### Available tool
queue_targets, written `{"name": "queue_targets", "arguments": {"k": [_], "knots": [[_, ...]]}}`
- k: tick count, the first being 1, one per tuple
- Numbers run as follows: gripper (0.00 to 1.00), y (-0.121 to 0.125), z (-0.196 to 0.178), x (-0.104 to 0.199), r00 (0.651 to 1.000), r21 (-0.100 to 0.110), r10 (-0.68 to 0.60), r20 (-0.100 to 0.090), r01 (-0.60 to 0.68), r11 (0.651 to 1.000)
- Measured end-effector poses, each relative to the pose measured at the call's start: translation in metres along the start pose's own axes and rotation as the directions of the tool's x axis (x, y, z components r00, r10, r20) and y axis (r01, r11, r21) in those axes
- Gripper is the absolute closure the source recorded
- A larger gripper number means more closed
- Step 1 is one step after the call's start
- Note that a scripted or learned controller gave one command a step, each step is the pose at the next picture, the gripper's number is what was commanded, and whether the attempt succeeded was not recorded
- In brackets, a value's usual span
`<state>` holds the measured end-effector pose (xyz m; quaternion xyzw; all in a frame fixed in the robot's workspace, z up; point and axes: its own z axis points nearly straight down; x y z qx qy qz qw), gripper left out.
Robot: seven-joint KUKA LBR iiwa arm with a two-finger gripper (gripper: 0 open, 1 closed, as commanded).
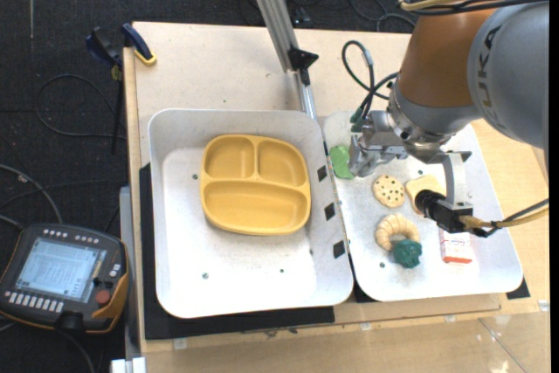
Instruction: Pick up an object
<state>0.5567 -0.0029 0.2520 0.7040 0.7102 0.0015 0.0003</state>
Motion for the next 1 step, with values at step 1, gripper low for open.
{"name": "queue_targets", "arguments": {"k": [1], "knots": [[1.0,0.017,0.0141,0.0515,1.0,0.002,0.001,0.0,-0.001,1.0]]}}
